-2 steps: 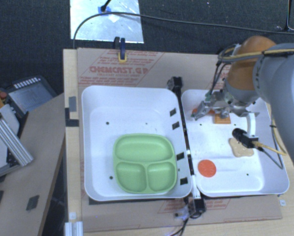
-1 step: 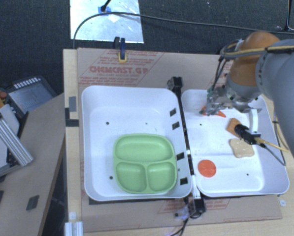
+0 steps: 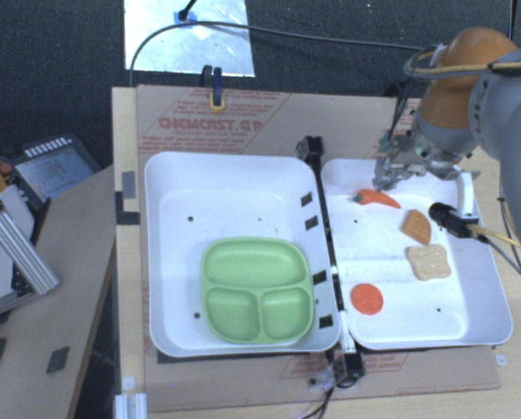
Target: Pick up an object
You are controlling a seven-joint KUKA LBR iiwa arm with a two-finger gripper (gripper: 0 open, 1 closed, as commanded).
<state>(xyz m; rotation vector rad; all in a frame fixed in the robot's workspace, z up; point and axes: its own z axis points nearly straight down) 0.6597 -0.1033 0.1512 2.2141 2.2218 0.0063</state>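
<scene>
Left bin (image 3: 177,195) holds a green divided tray (image 3: 258,288); skip it. Your right bin (image 3: 417,326) has the toast slice (image 3: 428,262), brown wedge (image 3: 416,227), red disc (image 3: 366,298) and small orange carrot (image 3: 380,199) at the back. The gripper (image 3: 385,180) hangs just over it, spread or closed you can't tell. The carrot is likely light, stiff, slick plastic; pinch across its thick middle.

Quantities, counted: two white bins (image 3: 168,260) (image 3: 483,295); one green divided tray (image 3: 243,273); one orange carrot (image 3: 380,199); one brown wedge (image 3: 416,227); one pale toast slice (image 3: 429,262); one red disc (image 3: 366,298).
</scene>
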